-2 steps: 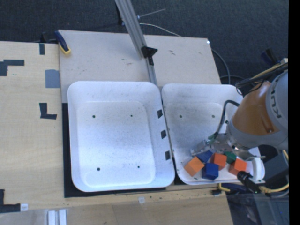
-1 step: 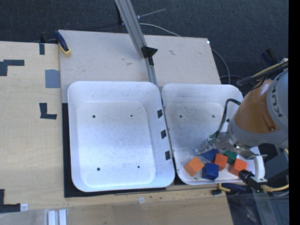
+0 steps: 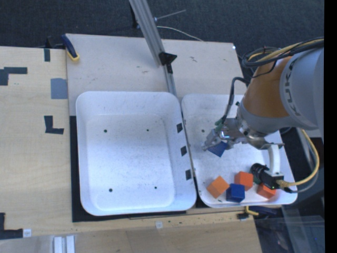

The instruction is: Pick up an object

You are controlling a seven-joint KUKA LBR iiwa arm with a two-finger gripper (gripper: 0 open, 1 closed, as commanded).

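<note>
Over the right bin [image 3: 196, 121], a shallow white tray with rounded corners and a faintly speckled floor, the grey arm [image 3: 287, 96] reaches in from the right, its smooth rounded casing banded in glossy orange above the wrist. At its end the gripper [image 3: 217, 143] sits low above the bin floor, metallic and angular, with a blue block [image 3: 217, 150] between its narrow-set fingers; the block is tilted, one corner pointing down, and it lies just below the fingertips. Whether it is lifted clear of the floor cannot be told.

Toward the near edge of the same bin lies a cluster of small matte blocks: an orange cube [image 3: 217, 186] turned on its diagonal, a darker blue cube [image 3: 236, 193] just beside it, an orange-red cube [image 3: 244, 179] behind that, and another orange-red piece [image 3: 266, 191] near the right rim, partly covered by a black cable fitting [image 3: 265, 175]. A yellow cable [image 3: 310, 162] loops along the arm's right side.

Beside it, the left bin [image 3: 84, 141] is a wider white tray of the same moulded, rounded shape, with a few dark dots on its floor. Both bins rest on a pale wooden bench [image 3: 31, 141] marked with dark tape patches. A ribbed aluminium bar [image 3: 147, 22] slants down from the top to the seam between the bins.
</note>
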